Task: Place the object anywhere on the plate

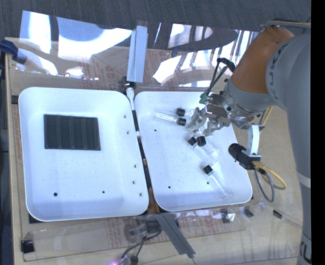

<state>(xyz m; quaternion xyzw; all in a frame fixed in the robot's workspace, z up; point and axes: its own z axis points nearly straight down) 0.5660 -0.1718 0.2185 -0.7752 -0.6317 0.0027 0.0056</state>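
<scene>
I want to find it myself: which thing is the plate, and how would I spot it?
Look at the two white bins; take the left bin, far from the tool. The plate is the dark ribbed rectangle lying flat in its upper part. Unlike the little clear vials in the right bin, it is big, black and flat.

We see a brown surface (68, 233) carrying two shallow white bins side by side, their inner edges touching. The left bin (79, 197) holds a dark ribbed plate (72, 132) lying flat in its upper left part. The right bin (173, 186) holds several small clear vials with black caps (180, 112), scattered across its upper and right areas.
</scene>
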